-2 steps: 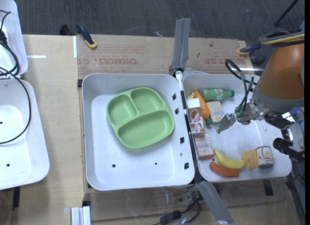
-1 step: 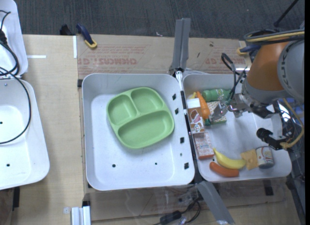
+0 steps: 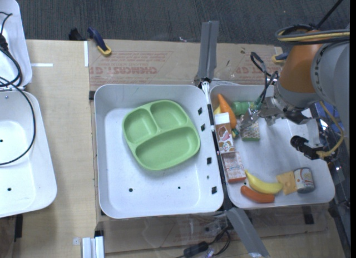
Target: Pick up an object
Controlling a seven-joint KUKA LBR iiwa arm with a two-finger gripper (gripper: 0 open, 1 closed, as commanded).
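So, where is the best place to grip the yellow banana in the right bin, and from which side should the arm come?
Probably at the middle of the banana, coming straight down from above, with the fingers closing across its narrow width. It lies flat and curved on the right bin floor. The orange carrot-like piece touches its lower side and the cheese wedge sits at its right end, so the middle looks the least crowded.

The arm (image 3: 328,70) is grey and smooth-shelled, with a broad orange band (image 3: 297,68) above the wrist. Black cables and a yellow-sheathed one loop over its top, and more dark wiring trails down its side. The wrist hardware is metallic and black; the jaws appear small and silvery, though detail blurs.
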